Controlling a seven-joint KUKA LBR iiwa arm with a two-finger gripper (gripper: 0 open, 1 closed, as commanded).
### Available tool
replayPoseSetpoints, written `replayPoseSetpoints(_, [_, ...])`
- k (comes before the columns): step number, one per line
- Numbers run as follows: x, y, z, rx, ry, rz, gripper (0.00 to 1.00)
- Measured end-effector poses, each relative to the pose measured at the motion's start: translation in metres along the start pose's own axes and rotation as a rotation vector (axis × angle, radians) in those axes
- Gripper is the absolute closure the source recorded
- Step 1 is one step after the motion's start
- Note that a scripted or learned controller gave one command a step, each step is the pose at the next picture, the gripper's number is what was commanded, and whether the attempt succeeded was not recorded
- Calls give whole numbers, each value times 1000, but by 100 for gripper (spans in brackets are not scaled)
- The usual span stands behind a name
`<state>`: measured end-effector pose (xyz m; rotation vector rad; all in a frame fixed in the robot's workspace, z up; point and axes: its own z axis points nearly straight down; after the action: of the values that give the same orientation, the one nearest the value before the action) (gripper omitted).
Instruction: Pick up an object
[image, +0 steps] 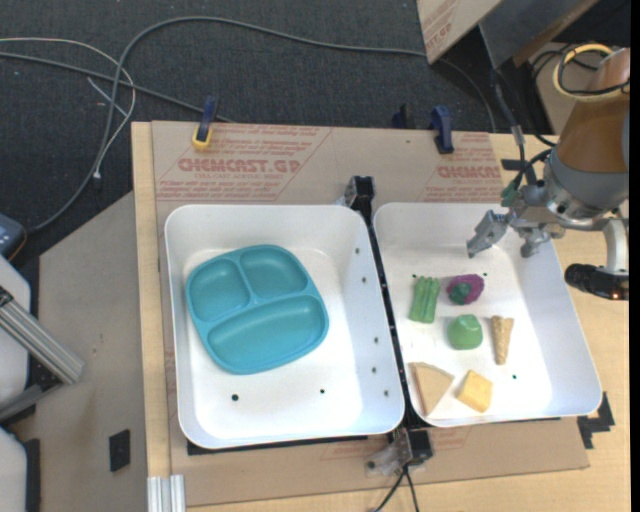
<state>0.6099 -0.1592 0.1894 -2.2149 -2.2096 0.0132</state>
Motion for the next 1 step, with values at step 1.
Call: replayPoseSetpoints(1, [0, 3, -8, -14, -3, -3, 0])
